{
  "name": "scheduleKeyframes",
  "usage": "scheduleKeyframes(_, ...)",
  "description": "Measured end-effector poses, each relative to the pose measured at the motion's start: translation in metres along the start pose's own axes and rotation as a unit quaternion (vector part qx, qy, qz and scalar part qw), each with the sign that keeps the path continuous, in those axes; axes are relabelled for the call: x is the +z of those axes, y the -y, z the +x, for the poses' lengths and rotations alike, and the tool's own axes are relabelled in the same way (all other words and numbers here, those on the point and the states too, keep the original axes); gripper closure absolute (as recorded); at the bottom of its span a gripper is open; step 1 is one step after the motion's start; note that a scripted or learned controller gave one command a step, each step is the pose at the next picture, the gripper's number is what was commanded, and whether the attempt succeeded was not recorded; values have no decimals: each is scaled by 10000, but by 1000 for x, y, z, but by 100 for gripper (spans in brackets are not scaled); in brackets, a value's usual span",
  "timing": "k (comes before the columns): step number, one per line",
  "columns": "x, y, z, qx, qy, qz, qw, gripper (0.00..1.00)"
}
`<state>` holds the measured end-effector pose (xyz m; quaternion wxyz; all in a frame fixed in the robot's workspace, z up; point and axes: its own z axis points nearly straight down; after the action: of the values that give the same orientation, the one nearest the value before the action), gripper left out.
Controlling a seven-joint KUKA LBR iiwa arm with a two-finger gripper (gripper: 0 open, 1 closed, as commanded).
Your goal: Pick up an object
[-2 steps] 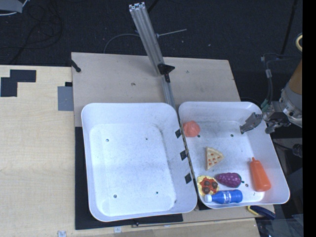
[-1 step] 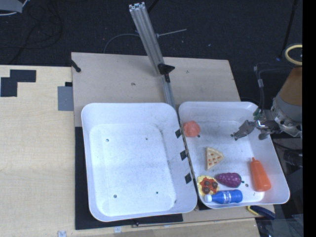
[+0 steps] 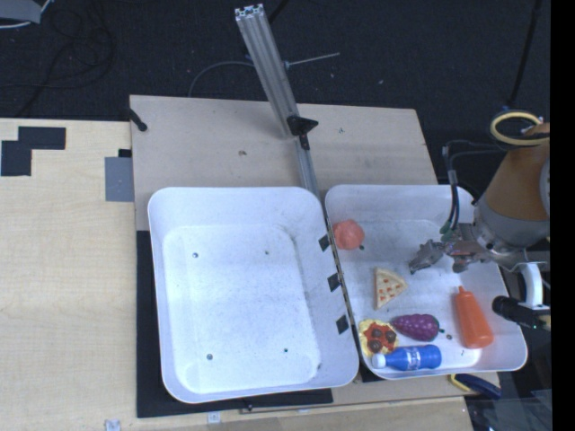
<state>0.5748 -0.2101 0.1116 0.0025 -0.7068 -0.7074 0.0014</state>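
The right bin holds several toy foods. A pink ball lies near its left wall. A pizza slice sits in the middle, with a purple grape bunch below it. An orange bottle lies at the right, a blue bottle along the front wall, and a red-yellow piece at the front left. My gripper hangs over the bin's right half, above and right of the pizza slice, with its fingers spread and nothing between them.
The left bin stands beside the right one, separated by a rim with black clips. A metal rail slants down from the back toward the bins. The arm's orange band is at the right edge.
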Motion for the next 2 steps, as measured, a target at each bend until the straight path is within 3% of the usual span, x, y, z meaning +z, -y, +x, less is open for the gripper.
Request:
scheduleKeyframes(1,-13,-1,-1,6,8,-25,10000,100)
scheduleKeyframes(2,-73,-6,4,4,13,-48,10000,100)
